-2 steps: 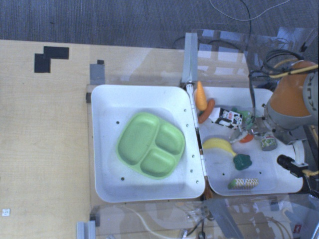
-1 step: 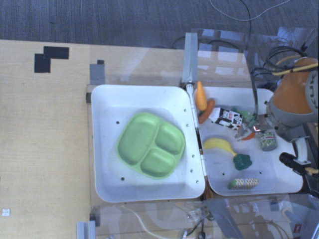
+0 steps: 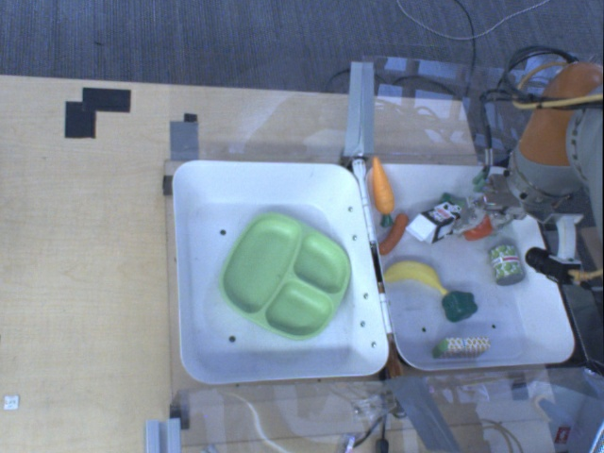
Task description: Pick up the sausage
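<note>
The sausage [image 3: 394, 233] is a short red-brown piece lying at a slant against the left wall of the right bin [image 3: 528, 352], just below an orange carrot [image 3: 380, 187]. My gripper [image 3: 490, 203] hangs over the bin's upper right part, well to the right of the sausage. It is close above a small red item [image 3: 478, 227]. A black and white box [image 3: 440, 221] lies between the gripper and the sausage. The wrist hides how the gripper stands.
The right bin also holds a banana [image 3: 415, 274], a dark green piece [image 3: 460, 305], a small can [image 3: 506, 262] and a corn cob [image 3: 462, 346]. A green divided plate [image 3: 286, 274] lies in the left bin [image 3: 198, 347]. Cables run behind the bins.
</note>
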Controlling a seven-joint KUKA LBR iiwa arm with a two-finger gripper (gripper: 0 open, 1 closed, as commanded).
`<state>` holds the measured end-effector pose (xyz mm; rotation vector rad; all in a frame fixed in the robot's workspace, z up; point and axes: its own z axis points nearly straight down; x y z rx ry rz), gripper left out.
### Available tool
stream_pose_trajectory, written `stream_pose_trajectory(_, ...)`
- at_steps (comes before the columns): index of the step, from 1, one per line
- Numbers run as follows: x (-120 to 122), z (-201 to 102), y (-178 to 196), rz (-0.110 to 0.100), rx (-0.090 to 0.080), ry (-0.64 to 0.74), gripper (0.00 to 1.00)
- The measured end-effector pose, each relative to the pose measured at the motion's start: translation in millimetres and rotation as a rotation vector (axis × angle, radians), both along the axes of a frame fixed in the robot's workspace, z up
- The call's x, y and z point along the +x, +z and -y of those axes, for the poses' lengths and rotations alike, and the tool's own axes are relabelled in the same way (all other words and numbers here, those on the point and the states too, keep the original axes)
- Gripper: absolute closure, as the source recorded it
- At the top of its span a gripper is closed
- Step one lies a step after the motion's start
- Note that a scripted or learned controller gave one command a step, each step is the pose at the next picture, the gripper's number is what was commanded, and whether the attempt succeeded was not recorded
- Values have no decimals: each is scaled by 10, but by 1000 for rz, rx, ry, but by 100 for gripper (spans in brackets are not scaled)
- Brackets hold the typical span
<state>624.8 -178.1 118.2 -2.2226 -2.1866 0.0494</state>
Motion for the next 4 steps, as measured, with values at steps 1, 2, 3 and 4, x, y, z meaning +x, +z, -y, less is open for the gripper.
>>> stream_pose_trajectory(1,273,-590,2062,46,9,367,100)
stream_pose_trajectory(2,133,-874,783,42,13,432,100)
stream_pose_trajectory(3,438,-890,-198,46,11,509,100)
stream_pose_trajectory(4,457,-946,1450,46,13,648,100)
